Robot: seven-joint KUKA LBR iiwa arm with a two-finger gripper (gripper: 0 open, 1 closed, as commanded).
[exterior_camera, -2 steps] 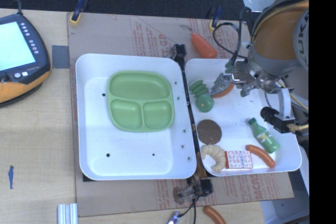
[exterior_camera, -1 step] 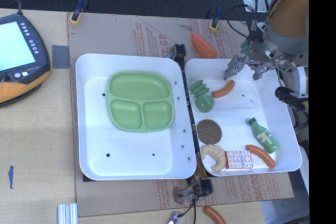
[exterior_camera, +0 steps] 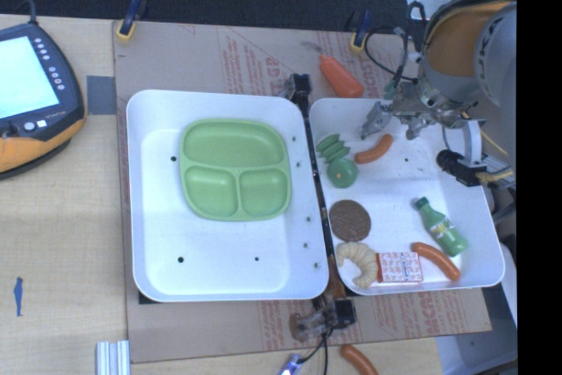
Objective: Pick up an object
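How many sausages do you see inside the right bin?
2. One sausage lies near the bin's far edge, just below the end effector. The other sausage lies at the near right corner, beside the small carton.

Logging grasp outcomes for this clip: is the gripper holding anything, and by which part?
Nothing is visibly held. The gripper hangs over the right bin, just above the sausage, which lies on the bin floor.

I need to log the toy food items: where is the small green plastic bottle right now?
The small green plastic bottle lies in the right white bin, near its right side, just above the orange sausage at the bin's lower right corner.
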